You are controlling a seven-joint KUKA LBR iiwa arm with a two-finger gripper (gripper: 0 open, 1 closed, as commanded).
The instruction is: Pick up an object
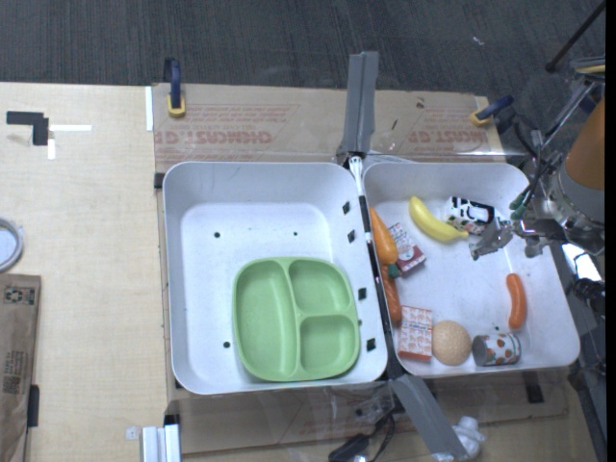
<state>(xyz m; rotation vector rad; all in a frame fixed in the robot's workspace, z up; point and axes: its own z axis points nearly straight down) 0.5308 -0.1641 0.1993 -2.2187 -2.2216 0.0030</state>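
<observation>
Grey gripper (503, 238), fingertips indistinct

Two white bins stand on the desk: the left bin (192, 258) and the right bin (462, 287).

Left bin: one green divided plate (295, 318) with three compartments.

Right bin:
- one banana (431, 219)
- two carrots (383, 237) along the left wall
- one sausage (517, 299)
- one round bun (450, 342)
- one printed can (496, 349), lying down
- one black-and-white toy (469, 212)
- two small printed packets (415, 331)

Two clamps (174, 91) sit at the far edge.
</observation>
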